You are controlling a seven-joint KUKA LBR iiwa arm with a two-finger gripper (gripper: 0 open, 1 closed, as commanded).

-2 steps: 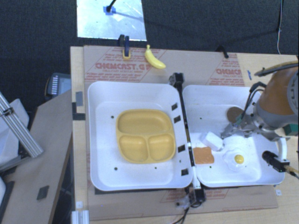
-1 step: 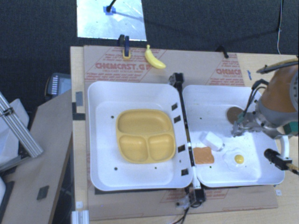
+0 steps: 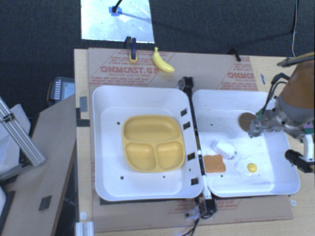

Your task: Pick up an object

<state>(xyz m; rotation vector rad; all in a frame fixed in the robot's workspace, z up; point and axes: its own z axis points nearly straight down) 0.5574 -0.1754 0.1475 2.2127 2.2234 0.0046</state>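
While a yellow divided tray [image 3: 152, 143] sits in the left bin [image 3: 106, 132], my right bin [image 3: 275, 181] holds an orange square [image 3: 214, 164], a white block [image 3: 223, 149] and a fried egg [image 3: 250, 169]. My claw [image 3: 257, 128] hangs farther right beside a brown disc [image 3: 245, 121]; its state I cannot tell.

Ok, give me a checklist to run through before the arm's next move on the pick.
1. Candidates in the right bin: ok. A brown disc, a white block, an orange-brown square and a fried egg lie there.
2. Gripper over a target: ok, it sits beside the brown disc at the bin's far side.
3. Finger state: cannot tell.
4. Something held: not ok, nothing shows between its fingers.
5. Objects apart: ok for the disc; the block and square lie close together.
6. Yellow tray in the left bin: ok, away from the arm.
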